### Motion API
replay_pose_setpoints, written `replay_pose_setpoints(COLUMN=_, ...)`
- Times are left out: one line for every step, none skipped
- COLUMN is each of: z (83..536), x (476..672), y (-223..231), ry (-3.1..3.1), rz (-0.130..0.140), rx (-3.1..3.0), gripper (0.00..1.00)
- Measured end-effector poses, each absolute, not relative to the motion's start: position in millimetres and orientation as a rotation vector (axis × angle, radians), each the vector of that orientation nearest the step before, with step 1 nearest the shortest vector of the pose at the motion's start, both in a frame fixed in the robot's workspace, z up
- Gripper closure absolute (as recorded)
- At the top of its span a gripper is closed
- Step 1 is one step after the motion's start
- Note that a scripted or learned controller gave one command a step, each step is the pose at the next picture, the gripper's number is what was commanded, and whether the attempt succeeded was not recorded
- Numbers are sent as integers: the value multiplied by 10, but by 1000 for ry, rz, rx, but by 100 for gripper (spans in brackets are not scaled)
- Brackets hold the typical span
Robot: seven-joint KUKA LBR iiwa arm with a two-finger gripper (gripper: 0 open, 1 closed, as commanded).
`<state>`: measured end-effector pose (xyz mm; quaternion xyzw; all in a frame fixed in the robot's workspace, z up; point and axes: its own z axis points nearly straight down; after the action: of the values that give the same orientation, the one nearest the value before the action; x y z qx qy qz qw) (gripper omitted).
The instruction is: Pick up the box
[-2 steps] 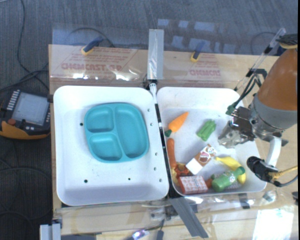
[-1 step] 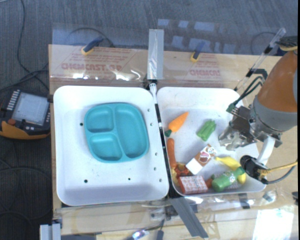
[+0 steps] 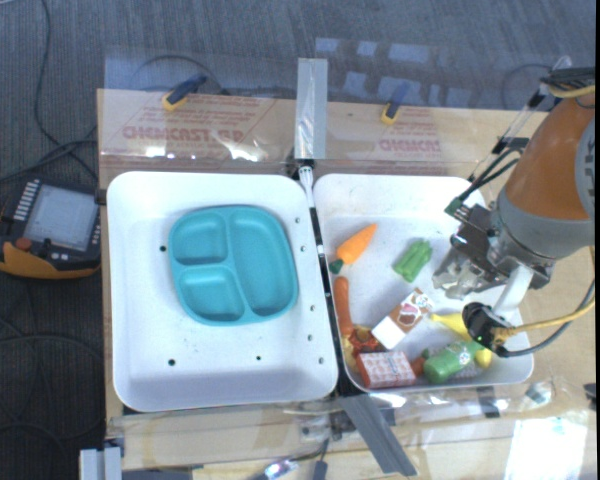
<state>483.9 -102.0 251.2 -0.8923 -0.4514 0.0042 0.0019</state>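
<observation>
We find the box [image 3: 387, 368] resting in the right bin [image 3: 380, 200], unlifted; the gripper [image 3: 458, 280] hovers nearby, jaw state indeterminable.

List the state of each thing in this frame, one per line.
Tool: low over the right bin, fingers hard to read.
Box: lying flat by the right bin's front wall, not held.
Blue tray: flat in the left bin.
Carton: tilted on its side.
</observation>
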Motion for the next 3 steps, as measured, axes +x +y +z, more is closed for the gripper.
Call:
replay_pose_setpoints(z=2510, x=4834, y=-1051, ry=-1196, rz=15, rx=-2900, gripper=100)
replay_pose_setpoints(z=2328, x=4830, y=-997, ry=-1050, rz=17, rx=-2959, gripper=100)
replay_pose_setpoints(z=2548, x=4839, y=-784, ry=-920, rz=15, rx=-3002, gripper=100)
